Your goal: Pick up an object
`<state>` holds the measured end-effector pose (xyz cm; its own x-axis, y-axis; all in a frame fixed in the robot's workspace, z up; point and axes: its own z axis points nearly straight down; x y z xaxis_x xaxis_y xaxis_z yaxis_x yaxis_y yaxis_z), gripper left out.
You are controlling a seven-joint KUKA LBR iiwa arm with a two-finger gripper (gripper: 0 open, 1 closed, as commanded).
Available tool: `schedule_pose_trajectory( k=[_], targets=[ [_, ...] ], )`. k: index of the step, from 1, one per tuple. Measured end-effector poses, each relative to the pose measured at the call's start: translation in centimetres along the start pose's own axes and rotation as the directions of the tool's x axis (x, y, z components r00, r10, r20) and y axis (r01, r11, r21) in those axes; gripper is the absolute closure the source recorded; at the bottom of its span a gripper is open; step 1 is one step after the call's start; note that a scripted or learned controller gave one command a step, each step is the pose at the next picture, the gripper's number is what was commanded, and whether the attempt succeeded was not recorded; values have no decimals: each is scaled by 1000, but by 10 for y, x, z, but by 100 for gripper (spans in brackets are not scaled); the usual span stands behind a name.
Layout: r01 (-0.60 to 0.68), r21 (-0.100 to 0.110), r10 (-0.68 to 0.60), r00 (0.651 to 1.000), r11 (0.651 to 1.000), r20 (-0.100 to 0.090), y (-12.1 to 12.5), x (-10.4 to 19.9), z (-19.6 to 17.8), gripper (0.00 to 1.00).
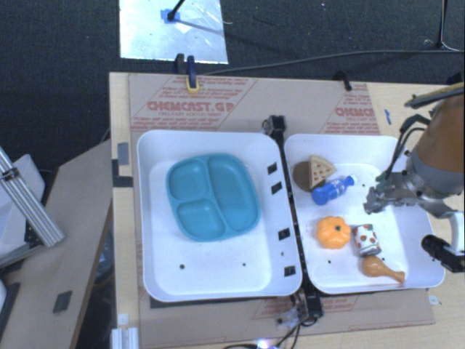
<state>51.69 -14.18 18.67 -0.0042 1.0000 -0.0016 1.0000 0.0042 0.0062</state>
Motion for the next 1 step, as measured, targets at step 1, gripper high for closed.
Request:
schedule_pose_trajectory(
  k=[1],
  targets=[
    [1,-1,-1,1000,1000,0,-2,6,-46,100]
  ],
)
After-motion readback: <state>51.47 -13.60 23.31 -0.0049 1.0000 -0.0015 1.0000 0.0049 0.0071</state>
